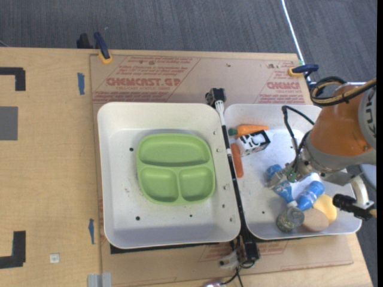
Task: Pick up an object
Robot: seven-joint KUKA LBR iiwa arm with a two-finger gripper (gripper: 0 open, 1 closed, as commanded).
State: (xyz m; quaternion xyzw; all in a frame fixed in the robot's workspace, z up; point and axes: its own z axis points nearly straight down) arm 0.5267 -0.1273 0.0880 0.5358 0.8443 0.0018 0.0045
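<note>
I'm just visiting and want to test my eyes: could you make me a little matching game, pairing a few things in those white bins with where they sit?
Things:
1. green divided plate
2. orange carrot
3. yellow object
4. gripper

Places:
A. right bin, near corner
B. middle of left bin
C. right bin, far side by the divider
D. above the blue items in right bin

Pairs: 1-B, 2-C, 3-A, 4-D

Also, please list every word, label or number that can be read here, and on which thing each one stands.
"CHEMCAST GP": red print on the brown sheet behind the left bin.
"CHEMCA...": the same print at the sheet's right end, cut off by the arm.
Black marks on the white block in the right bin: unreadable.
</note>
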